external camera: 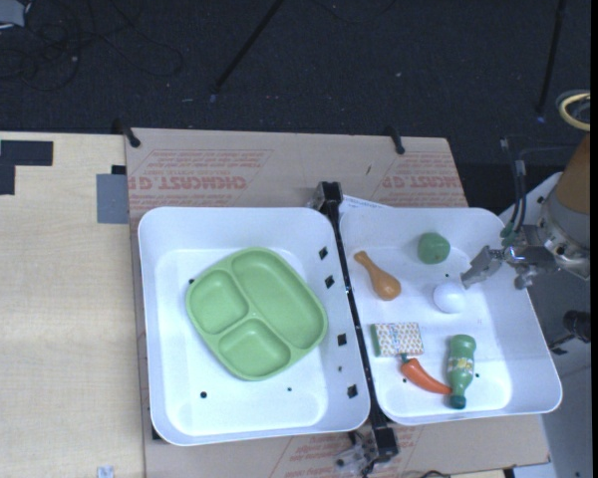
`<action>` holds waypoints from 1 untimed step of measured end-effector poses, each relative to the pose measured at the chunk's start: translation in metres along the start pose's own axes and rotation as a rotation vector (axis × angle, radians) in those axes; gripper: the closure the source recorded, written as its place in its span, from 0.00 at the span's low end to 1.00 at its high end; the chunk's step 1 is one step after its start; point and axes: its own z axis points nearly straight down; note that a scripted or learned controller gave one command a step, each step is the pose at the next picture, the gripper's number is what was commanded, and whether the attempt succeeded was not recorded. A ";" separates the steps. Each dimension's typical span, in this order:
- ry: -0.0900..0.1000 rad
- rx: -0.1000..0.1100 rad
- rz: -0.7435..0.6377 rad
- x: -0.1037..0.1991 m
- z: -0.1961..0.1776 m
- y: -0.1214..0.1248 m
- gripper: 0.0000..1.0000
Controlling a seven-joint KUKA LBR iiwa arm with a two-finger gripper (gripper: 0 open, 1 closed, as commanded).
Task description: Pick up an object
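- Our tool (481,270) sits at the right edge of the frame, over the right bin (538,366), and honestly we can't tell how it's set.
- Closest grab options: the white ball (448,297) just beside it and the green ball (434,248) up-left of it, both lying loose.
- Lower down we've got the green bottle (460,368), orange carrot (425,377) and a patterned packet (397,339) bunched together.
- The left bin (169,386) has the green divided plate (255,312).
- Our worry: round balls roll away on a slightly off-centre pinch, and the bunched stuff could get nudged.
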 end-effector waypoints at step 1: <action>-0.003 -0.013 -0.003 0.000 -0.009 0.003 0.00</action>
